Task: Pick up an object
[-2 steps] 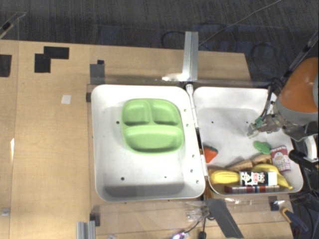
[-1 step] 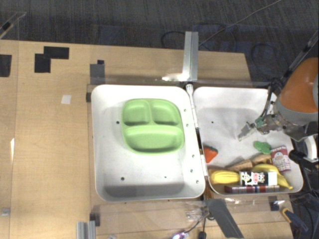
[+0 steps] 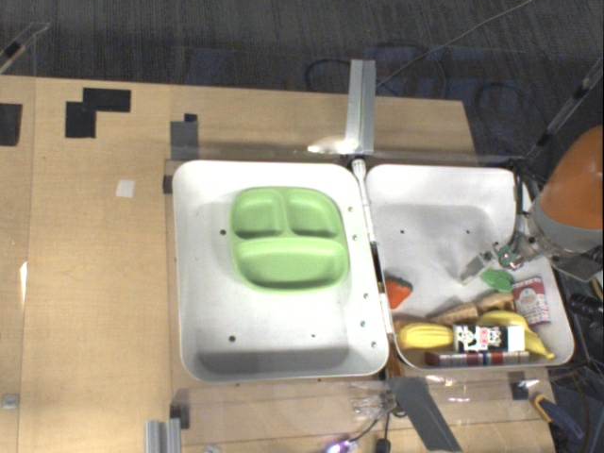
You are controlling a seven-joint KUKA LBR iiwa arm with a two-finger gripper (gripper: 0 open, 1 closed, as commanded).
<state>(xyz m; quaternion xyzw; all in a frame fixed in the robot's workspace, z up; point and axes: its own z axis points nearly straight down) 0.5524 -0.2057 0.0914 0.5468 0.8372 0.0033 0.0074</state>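
The jaws (image 3: pixel 498 258) hang low over the right side of the right bin (image 3: pixel 425 206), small and metallic against the white; whether they are open or closed, or have hold of anything, cannot be told. Just beneath them lies a small green object (image 3: pixel 496 277). The arm (image 3: pixel 574 196), with its orange band, enters from the right edge.

The objects to pick sit crowded along the near edge of the right bin: two yellow bananas (image 3: pixel 427 335), one red and orange piece (image 3: pixel 398 293) by the left wall, one brown stick-like thing (image 3: pixel 469 307), one black and white carton (image 3: pixel 489 339), one dark marker (image 3: pixel 477 358), and one red and white packet (image 3: pixel 532 300) at the right.

The left bin (image 3: pixel 203 281) holds one green divided tray (image 3: pixel 286 237) with three compartments.

Both bins rest on a light wooden bench (image 3: pixel 85 281) bearing a few black markings at its far left. Beyond it is dark grey carpet (image 3: pixel 236 17) crossed by cables.
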